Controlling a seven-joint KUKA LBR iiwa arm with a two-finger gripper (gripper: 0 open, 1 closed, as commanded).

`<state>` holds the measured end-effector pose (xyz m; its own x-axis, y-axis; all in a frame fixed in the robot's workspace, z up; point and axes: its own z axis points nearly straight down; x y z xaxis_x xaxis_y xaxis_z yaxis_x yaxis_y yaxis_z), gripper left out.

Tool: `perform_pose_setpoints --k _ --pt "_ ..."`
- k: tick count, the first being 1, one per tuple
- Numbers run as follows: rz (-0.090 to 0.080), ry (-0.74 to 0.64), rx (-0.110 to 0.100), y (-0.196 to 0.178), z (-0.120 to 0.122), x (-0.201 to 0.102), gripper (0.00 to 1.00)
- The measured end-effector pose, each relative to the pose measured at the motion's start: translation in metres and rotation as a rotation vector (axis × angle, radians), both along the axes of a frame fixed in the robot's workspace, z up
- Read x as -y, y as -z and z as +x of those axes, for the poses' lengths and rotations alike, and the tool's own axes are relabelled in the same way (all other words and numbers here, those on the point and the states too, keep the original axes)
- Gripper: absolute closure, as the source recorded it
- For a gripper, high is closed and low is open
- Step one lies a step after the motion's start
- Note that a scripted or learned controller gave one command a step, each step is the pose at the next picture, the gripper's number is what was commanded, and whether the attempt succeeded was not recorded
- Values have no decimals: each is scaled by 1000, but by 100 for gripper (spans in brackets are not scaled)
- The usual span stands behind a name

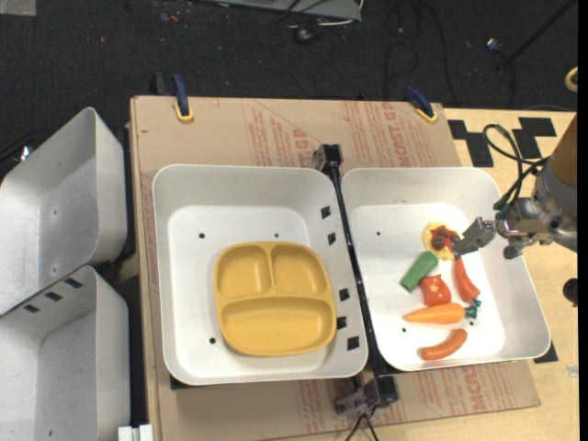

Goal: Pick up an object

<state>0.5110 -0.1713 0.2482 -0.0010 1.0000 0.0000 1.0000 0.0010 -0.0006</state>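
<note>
Right now the claw (480, 232), open/shut unclear, hangs nr the carrot (435, 315), lying lengthwise left-right, green top rightward.

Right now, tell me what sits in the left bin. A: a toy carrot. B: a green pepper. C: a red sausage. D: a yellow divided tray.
D: the yellow divided tray lies alone in the left bin, while the toy carrot and the other play foods lie in the right bin.
</note>
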Motion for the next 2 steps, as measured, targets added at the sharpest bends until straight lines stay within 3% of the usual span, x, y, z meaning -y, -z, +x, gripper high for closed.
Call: perform_pose_setpoints --k 1,2 --pt "2 1 -4 57 8 -6 0" --pt "2 3 -6 113 -4 -7 0"
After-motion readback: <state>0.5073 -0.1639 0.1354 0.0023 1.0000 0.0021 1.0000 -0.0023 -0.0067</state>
